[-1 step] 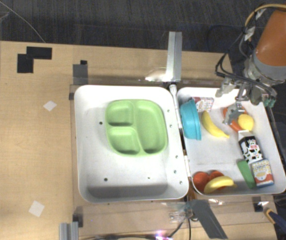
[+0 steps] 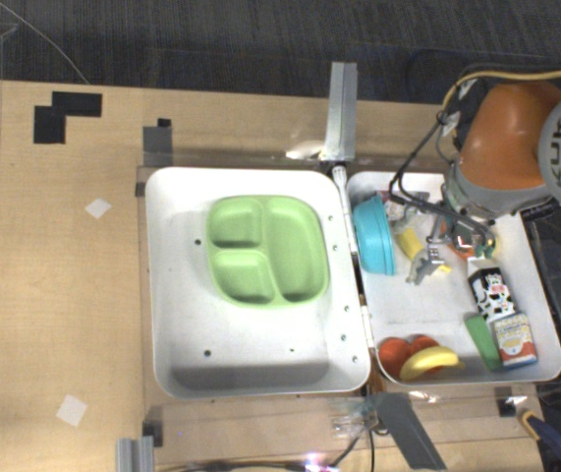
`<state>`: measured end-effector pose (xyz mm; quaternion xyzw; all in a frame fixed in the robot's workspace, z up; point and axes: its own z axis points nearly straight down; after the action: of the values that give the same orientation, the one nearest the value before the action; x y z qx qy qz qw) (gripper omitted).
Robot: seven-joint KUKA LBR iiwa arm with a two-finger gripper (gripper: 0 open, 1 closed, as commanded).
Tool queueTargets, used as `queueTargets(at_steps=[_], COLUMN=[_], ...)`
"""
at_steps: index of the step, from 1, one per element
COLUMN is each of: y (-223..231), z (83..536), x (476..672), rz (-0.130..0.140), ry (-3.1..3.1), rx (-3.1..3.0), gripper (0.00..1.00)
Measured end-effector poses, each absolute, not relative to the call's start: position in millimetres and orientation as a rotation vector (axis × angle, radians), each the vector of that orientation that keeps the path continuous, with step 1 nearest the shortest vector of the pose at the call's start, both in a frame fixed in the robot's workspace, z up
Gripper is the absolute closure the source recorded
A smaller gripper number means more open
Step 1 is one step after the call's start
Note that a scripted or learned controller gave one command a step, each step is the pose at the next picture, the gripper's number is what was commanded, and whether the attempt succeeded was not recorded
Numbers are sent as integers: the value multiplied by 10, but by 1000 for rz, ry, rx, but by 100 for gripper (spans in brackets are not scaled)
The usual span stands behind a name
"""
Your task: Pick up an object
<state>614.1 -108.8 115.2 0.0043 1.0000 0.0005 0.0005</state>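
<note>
Nearest you, a banana (image 2: 429, 362) rests on a tomato (image 2: 403, 348) in the right bin (image 2: 413, 308). Your gripper (image 2: 425, 261) hangs low beside the yellow piece (image 2: 410, 241), fingers slightly parted, gripping nothing, likely lining up that pick beside the blue bowl (image 2: 374, 235).

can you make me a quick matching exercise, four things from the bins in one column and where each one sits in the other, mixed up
Things:
1. green divided tray
2. blue bowl
3. banana
4. black and white carton

Places:
A. front edge of the right bin, against a red fruit
B. right bin, near its right wall
C. middle of the left bin
D. right bin, on edge by the wall between the bins

Pairs: 1-C, 2-D, 3-A, 4-B
</note>
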Motion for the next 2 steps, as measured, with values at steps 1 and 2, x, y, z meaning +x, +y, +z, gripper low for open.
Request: queueTargets(at_steps=[1,2], y=[-953,-887], z=[893,901], x=[6220,5805], rz=[-3,-9], ry=[3127,3118], rx=[19,219], gripper=[0,0])
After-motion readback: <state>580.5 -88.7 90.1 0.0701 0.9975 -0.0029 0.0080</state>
